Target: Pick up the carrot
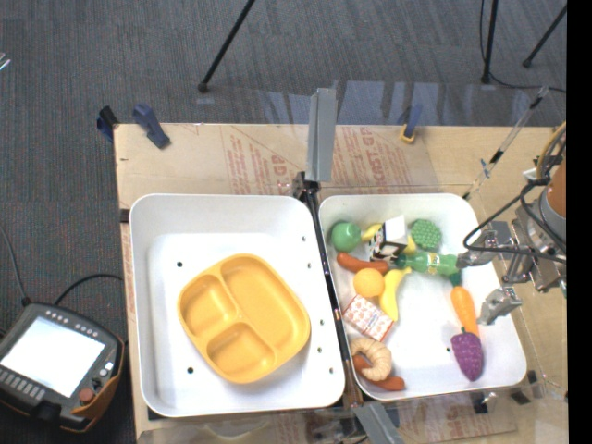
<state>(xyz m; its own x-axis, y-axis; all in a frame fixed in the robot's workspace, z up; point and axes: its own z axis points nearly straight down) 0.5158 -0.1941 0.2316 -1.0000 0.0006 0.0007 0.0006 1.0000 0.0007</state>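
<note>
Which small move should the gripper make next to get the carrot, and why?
Probably a short shift toward the carrot, then a descent. The gripper sits at the right bin's right wall, beside the carrot and not over it. The carrot lies free on the bin floor, its lower tip close to the purple grapes, so gripping its upper half seems safer.

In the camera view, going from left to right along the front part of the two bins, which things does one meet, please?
Yellow divided plate → red-and-white box → shrimp → carrot and purple grapes, one behind the other → hand at the right bin's edge.
</note>
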